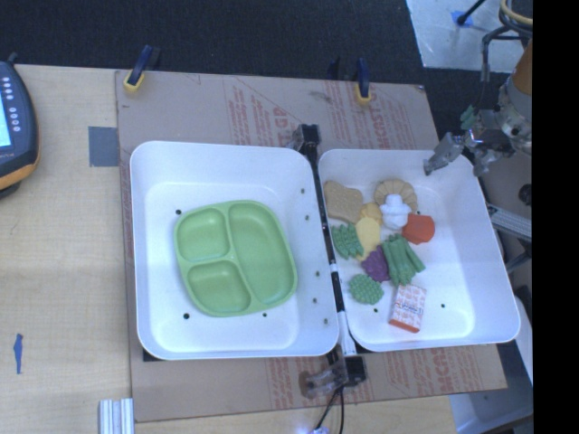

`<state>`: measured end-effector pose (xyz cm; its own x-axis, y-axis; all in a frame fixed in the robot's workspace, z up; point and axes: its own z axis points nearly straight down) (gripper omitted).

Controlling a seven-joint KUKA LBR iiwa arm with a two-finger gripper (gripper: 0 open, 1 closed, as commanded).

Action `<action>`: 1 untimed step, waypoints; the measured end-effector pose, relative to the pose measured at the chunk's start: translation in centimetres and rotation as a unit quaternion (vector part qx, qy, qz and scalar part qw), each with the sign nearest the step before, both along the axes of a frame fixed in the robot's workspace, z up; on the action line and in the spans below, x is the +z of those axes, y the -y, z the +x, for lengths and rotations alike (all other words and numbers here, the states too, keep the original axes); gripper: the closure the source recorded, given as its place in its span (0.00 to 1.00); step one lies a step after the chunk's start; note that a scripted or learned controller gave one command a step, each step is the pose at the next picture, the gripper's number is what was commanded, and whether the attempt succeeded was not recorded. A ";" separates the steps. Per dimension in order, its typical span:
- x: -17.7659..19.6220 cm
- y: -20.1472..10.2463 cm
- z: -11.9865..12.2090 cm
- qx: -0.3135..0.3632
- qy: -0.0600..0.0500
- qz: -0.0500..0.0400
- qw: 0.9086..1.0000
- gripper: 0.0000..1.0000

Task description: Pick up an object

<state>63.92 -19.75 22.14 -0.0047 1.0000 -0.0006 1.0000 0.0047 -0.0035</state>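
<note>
The right bin [470, 269] holds a pile of toy food: a tan bread slice [343, 201], a round cookie [395, 190], a white piece [394, 212], a yellow piece [368, 233], an orange-red tomato [418, 229], green vegetables [402, 259], a purple piece [375, 265], a green leafy piece [366, 288] and a small red-and-white box [408, 307]. My gripper [450, 154] hangs above the bin's far right corner, away from the pile. Nothing shows between its fingers.
The left bin [154, 324] holds a green divided plate [235, 258]. A hand-held controller [14, 125] lies at the bench's left edge. Clamps [137, 69] [362, 83] hold the cardboard sheet at the back. Black brackets [309, 138] join the bins.
</note>
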 end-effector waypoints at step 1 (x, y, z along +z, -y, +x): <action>-13.7 0.0 -6.2 -0.001 -0.006 0.002 1.000 0.00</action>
<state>57.69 -19.78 8.48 -0.0030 1.0000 0.0027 0.9999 0.0031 -0.0151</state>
